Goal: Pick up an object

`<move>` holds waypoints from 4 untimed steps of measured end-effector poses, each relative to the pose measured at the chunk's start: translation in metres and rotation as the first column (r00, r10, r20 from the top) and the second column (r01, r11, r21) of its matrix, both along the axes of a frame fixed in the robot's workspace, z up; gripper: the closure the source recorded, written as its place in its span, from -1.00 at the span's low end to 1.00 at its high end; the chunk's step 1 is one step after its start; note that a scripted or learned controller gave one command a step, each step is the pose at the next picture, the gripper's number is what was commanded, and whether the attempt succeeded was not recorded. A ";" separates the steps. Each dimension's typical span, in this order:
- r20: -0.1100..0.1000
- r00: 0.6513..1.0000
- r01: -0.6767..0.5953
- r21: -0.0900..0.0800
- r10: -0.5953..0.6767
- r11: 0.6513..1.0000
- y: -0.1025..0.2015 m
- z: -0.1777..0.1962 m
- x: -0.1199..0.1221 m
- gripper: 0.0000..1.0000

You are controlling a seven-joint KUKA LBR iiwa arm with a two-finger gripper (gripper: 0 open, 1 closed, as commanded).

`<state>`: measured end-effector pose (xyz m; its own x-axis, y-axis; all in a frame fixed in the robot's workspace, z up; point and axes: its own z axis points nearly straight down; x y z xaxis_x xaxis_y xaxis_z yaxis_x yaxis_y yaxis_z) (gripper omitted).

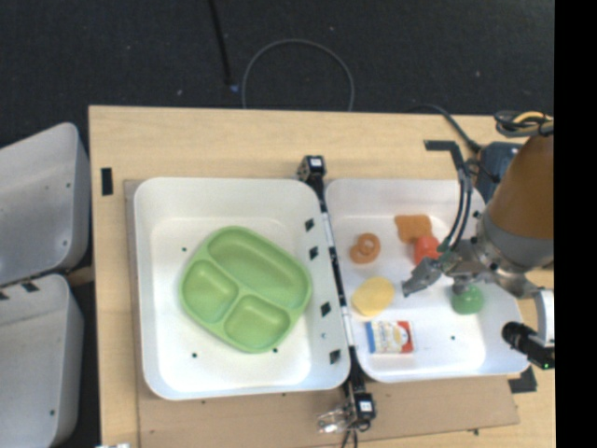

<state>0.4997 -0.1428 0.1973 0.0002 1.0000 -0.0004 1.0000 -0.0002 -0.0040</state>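
The right bin (471, 357) holds several small objects. There is an orange ring (366, 246), an orange block (412, 225), a small red piece (426, 247), a pale yellow disc (374, 296), a green piece (466, 298) and a white carton with red and blue print (389, 336). My gripper (424, 275) hangs low over this bin. It sits just below the red piece, right of the yellow disc and left of the green piece. The arm's wrist partly covers the green piece. I see nothing held.
The left bin (154, 343) holds a green divided plate (244, 288). A black-clipped divider (326, 278) runs between the two bins. The arm's grey body with its orange band (522, 203) and cables stand over the right bin's far right side.
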 end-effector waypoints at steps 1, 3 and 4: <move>0.001 1.000 0.001 0.000 -0.001 1.000 -0.002 -0.043 -0.001 -1.00; 0.005 1.000 0.007 0.001 -0.007 1.000 -0.003 -0.083 0.000 1.00; 0.010 1.000 -0.003 -0.002 0.003 1.000 -0.005 -0.037 0.009 1.00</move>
